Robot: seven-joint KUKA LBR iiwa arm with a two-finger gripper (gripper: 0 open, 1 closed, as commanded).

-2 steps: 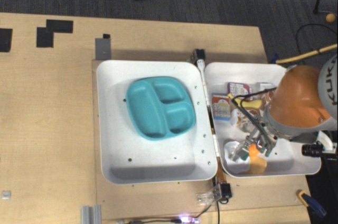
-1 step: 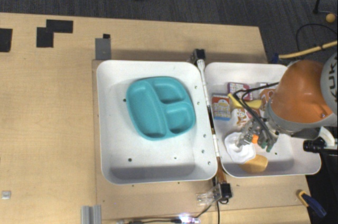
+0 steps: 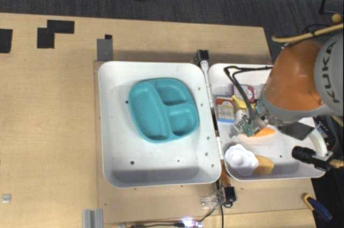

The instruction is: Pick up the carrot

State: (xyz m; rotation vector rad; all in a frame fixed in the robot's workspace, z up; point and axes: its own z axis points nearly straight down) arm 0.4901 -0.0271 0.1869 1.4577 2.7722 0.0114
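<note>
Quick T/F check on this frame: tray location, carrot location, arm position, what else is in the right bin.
1. The teal divided tray lies in the left bin. True.
2. The carrot sits on the teal tray. False: it lies in the right bin, beside the gripper.
3. The arm is over the left bin. False: it is over the right bin.
4. A white bottle lies near the right bin's front edge. True.

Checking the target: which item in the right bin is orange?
The carrot, a small orange piece beside the gripper; the bottle is white.
</note>
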